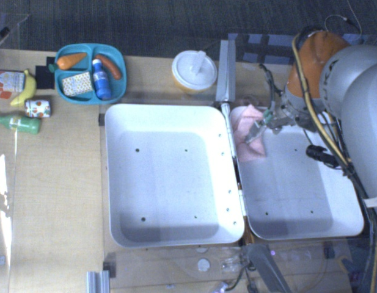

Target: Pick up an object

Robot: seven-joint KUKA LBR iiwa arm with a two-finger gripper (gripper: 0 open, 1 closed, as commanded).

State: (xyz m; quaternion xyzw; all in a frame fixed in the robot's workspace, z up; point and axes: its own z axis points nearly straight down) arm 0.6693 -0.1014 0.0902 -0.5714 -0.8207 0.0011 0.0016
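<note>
In right bin [298, 188] corner | gripper [259, 131] over pink cloth [246, 133], grip state unclear | push down softly, pinch middle, lift straight

Pink cloth [248, 133], right bin's top-left corner.

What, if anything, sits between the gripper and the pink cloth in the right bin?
Nothing visible. The gripper is right over the crumpled pink cloth, which lies in the far-left corner of the right white bin, against the divider.
</note>
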